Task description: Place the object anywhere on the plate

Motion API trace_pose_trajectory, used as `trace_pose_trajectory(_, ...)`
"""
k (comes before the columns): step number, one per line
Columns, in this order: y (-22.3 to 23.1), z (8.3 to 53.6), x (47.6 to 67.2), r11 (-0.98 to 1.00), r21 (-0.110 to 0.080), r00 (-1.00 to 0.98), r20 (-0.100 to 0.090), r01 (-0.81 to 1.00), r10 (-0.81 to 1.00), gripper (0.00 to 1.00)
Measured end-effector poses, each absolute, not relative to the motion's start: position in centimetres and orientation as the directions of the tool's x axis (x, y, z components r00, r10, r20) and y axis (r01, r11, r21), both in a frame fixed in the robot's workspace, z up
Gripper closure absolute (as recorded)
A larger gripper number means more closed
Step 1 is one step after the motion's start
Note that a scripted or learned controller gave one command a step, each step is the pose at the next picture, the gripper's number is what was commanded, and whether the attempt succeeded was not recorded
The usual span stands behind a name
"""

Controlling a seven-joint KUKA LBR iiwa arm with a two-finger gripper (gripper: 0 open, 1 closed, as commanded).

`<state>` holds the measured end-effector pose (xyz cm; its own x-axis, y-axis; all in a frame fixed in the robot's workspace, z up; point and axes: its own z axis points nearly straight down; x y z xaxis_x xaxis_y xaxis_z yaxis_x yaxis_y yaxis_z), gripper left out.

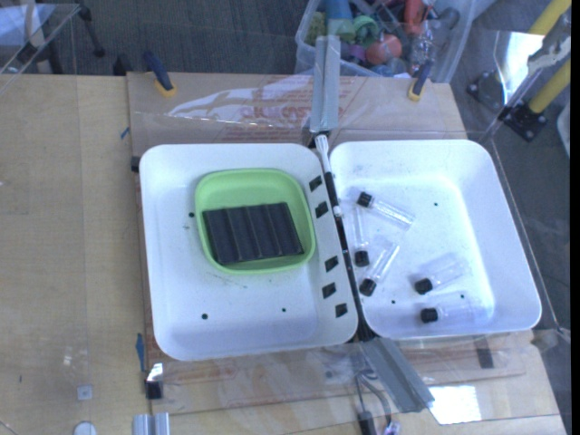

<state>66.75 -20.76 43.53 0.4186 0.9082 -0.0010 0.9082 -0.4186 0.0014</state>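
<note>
A light green square plate [216, 188] sits in the left bin [172, 315]. On it lies a dark ribbed rectangular object [252, 233], covering most of its lower middle. In the right bin [489, 207] lie several clear plastic vials with black caps: one near the top left [384, 208], one by the divider [379, 268], two at the lower right [439, 275] [450, 314].
A central divider [333, 243] with black clips separates the two bins. A clear tub of colourful items [390, 16] stands behind the bench at the top. Clear plastic sheeting [254, 107] lies behind the left bin. Wooden bench surface surrounds the bins.
</note>
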Motion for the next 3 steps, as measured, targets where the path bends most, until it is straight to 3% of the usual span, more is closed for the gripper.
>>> trace_pose_trajectory(3,-20.76,43.54,66.75,-0.419,0.001,0.419,-0.001,0.908,0.908,0.00)
